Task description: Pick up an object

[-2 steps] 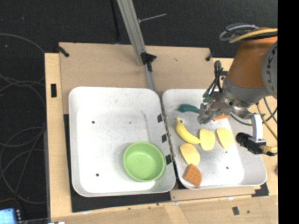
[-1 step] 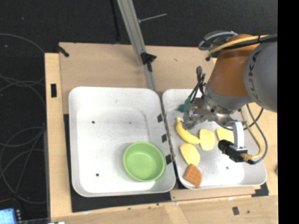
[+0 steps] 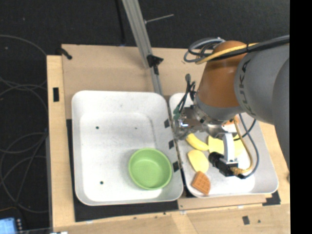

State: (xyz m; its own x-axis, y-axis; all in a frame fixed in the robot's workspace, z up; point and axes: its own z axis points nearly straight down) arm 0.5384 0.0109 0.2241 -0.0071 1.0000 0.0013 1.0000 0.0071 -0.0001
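So the arm [image 3: 253,77] is the closest thing to the lens. Its grey and orange bulk hangs over the right bin [image 3: 265,182] and covers most of that bin's upper half. The gripper [image 3: 181,125] sits at the bin's left wall, just right of centre frame. You can't tell from this angle whether it's wide or closed, and nothing visibly sits in it.

The relation that matters is that the long yellow piece [image 3: 196,141] lies just below and to the right of the gripper, close but apart from it. Its long axis runs from upper left to lower right. I'd guess it's your best candidate, and you'd want to close across the short width.

It looks smooth, slightly curved and banana-ish, bright yellow against the white floor. It's crowded though. A rounded yellow piece [image 3: 197,160] sits right below it and a yellow block [image 3: 214,144] is just to its right, partly under the arm. A waffle-brown piece [image 3: 201,182] lies near the lower edge of the bin.

The green bowl [image 3: 149,168] sits alone in the left bin [image 3: 80,130], further off to the lower left.
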